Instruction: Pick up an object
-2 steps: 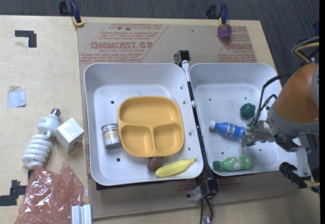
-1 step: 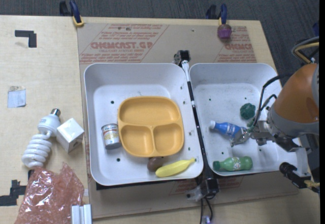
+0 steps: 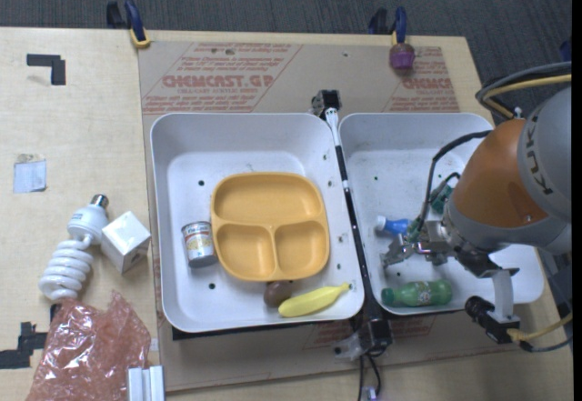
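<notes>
Two white bins (image 3: 168, 208), one yellow tray (image 3: 270, 225), one banana (image 3: 314, 300), one can (image 3: 197, 243)

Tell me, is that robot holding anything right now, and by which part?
Cannot be told. The end effector sits low in the right bin, between a blue object and a green bottle.

From my remote seat I read red print on the brown board (image 3: 300, 81) lying under the bins: "CHEMCAST G P" in large letters at its upper left, with lines of smaller red print above and below that are too fine for me to make out. The same red logo repeats near the board's upper right, partly cut off, and I cannot read it through. On the arm (image 3: 536, 172) at the right I read the white letters "KU" on the grey casing. The small can (image 3: 197, 243) in the left bin carries a label, but its print is too small to read.
</notes>
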You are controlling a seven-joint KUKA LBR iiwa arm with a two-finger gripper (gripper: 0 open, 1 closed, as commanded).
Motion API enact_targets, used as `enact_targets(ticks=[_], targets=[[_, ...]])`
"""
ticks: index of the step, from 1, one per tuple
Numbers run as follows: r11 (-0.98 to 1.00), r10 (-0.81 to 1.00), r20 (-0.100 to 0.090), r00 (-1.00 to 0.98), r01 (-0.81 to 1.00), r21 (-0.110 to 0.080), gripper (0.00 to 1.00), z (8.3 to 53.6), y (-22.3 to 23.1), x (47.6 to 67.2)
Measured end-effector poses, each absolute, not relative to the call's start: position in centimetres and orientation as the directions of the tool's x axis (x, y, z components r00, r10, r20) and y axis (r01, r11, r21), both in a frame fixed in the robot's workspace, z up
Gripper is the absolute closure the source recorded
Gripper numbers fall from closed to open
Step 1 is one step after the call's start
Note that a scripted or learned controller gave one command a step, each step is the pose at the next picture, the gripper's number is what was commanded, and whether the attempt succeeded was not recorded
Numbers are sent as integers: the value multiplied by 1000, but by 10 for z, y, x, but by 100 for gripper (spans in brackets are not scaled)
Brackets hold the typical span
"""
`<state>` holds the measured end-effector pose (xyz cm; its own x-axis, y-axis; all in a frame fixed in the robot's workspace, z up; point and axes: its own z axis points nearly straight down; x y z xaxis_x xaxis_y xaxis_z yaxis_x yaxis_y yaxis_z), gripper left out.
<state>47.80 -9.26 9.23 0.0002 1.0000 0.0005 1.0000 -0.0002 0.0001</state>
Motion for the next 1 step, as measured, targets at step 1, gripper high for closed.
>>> enact_targets(ticks=[1], targets=[[-2,1000,0,2,1000,3,100,102,-93,479]])
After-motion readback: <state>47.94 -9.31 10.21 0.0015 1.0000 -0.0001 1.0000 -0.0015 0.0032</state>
